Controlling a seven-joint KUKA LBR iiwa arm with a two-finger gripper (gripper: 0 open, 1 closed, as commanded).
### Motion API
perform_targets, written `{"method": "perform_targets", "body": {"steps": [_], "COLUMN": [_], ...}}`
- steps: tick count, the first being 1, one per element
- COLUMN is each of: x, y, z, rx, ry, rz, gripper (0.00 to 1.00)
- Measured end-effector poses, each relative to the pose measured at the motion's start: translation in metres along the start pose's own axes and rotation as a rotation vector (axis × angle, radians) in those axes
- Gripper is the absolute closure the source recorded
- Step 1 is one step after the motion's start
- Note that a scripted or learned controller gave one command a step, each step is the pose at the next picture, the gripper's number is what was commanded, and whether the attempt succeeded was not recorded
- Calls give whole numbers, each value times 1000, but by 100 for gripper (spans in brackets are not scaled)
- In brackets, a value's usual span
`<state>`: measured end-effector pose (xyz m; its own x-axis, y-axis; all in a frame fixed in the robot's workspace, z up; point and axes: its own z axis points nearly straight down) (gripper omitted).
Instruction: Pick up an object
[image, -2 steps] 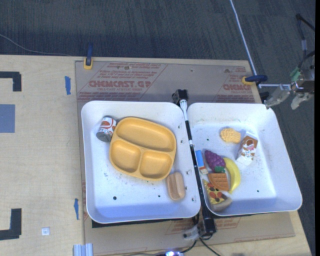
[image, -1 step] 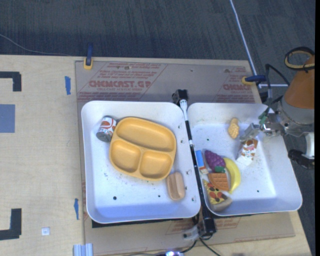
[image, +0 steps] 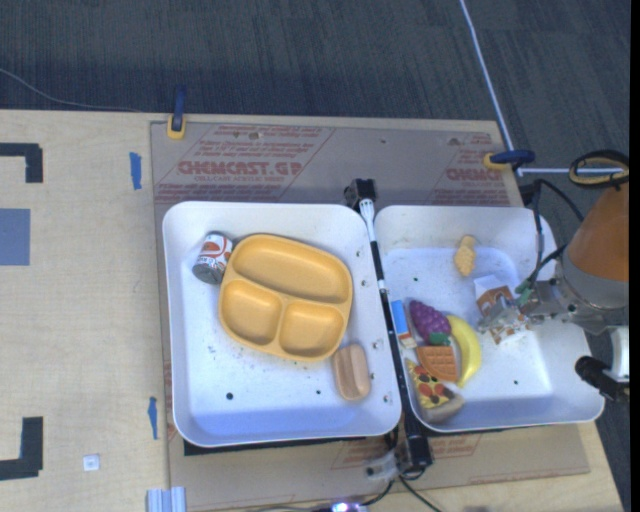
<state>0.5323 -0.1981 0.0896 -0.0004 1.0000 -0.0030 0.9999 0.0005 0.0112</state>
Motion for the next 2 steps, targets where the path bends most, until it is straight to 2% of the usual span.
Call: {"method": "perform_targets", "body": {"steps": [1,2], "x": [-4,60], "y": [1,-30], "z": [-11,-120], "rx": [-7,10], "ry": [-9,3], "rz": [4,-1], "gripper": [100,100]}}
